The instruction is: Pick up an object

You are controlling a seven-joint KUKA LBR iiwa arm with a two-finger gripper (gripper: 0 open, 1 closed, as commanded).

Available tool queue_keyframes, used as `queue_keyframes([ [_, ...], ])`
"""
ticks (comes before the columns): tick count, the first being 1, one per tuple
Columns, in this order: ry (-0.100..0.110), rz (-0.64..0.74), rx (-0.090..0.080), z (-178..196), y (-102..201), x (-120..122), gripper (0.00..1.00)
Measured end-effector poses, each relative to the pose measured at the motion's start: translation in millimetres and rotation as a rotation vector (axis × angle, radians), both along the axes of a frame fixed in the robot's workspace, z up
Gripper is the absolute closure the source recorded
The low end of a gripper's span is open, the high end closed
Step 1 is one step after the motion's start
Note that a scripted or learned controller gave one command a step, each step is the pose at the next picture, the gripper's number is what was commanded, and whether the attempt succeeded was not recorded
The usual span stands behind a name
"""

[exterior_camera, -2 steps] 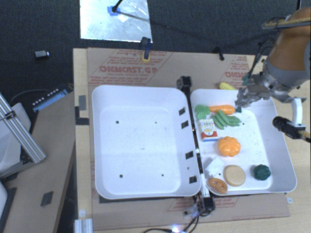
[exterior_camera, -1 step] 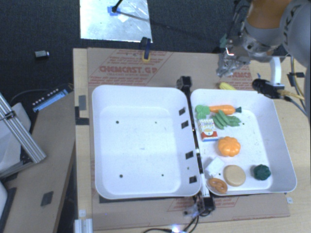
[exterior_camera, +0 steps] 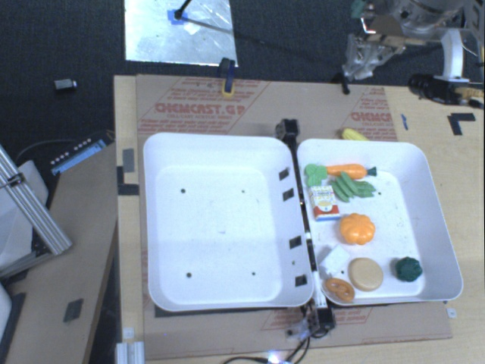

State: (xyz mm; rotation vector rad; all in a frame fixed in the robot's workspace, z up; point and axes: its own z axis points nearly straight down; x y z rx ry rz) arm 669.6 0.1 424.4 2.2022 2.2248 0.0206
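Camera view showed the surface [exterior_camera: 250,101] carrying two shallow white bins side by side. Left bin [exterior_camera: 216,218] lay bare of toys, while the right bin [exterior_camera: 428,203] held all the small objects, gathered toward its left and near portions. Above the far edge of the surface, well apart from both bins, hung the tool [exterior_camera: 358,65] at the end of the grey arm [exterior_camera: 424,6]; whether it stood apart or together could not be told.

Inside the right bin, an orange pumpkin [exterior_camera: 356,228] sat near the middle. A tan round disc [exterior_camera: 366,274] lay nearer the front, a pretzel [exterior_camera: 338,288] just beside it. An orange carrot [exterior_camera: 347,171] lay near the far wall, with green pea pods [exterior_camera: 353,187] just below and a small carton [exterior_camera: 324,201] to their left. A dark green broccoli [exterior_camera: 408,268] sat toward the front right. A yellow piece [exterior_camera: 354,135] rested outside, beyond the bin's far rim.
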Motion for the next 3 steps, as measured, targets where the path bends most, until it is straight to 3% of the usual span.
queue_keyframes([
  [1, 0.012, -0.002, 0.000, 24, 34, -5, 1.00],
  [2, 0.012, -0.002, 0.001, 55, 59, -38, 1.00],
  [3, 0.014, -0.004, 0.000, 61, 88, -39, 1.00],
])
